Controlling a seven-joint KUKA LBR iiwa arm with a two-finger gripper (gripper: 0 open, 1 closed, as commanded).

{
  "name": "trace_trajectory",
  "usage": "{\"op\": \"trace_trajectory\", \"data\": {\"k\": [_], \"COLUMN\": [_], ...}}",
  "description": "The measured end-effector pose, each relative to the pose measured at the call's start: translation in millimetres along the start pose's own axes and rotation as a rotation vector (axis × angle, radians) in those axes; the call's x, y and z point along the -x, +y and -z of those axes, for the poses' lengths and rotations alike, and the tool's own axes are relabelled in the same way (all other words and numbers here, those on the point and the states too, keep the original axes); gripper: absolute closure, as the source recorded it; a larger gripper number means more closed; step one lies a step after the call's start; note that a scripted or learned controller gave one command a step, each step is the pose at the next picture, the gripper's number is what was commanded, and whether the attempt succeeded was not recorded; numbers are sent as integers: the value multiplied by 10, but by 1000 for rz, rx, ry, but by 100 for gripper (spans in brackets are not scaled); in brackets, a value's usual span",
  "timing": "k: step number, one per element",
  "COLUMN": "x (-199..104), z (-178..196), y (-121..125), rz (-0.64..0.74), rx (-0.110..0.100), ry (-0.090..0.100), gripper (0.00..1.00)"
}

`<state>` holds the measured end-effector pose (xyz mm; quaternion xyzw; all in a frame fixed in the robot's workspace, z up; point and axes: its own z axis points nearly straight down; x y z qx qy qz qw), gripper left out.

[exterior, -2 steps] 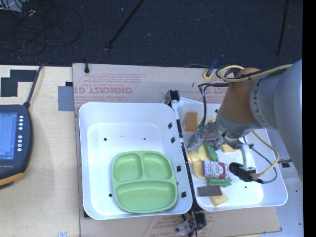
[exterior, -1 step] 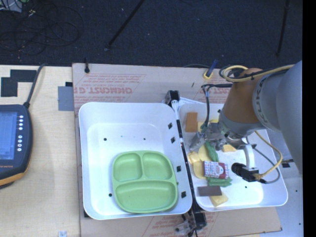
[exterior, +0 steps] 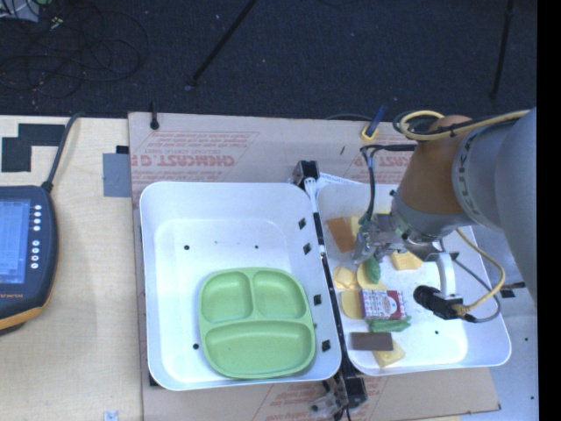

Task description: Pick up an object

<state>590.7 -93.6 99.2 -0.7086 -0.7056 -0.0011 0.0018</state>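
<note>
While the green tray (exterior: 256, 323) sits left, end effector (exterior: 371, 254) crowds clutter.

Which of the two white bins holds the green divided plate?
The left bin, away from the arm. The green divided plate lies there; the right bin holds small items under the gripper.

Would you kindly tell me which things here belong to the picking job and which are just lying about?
Job: gripper; right bin with yellow pieces, red box, brown block.
Lying about: green tray, left bin, pendant.
</note>
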Motion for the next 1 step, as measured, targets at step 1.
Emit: {"op": "trace_trajectory", "data": {"k": [1], "x": [-497], "z": [988], "y": [-400], "rz": [8], "rx": [4], "ry": [-2], "gripper": [100]}}
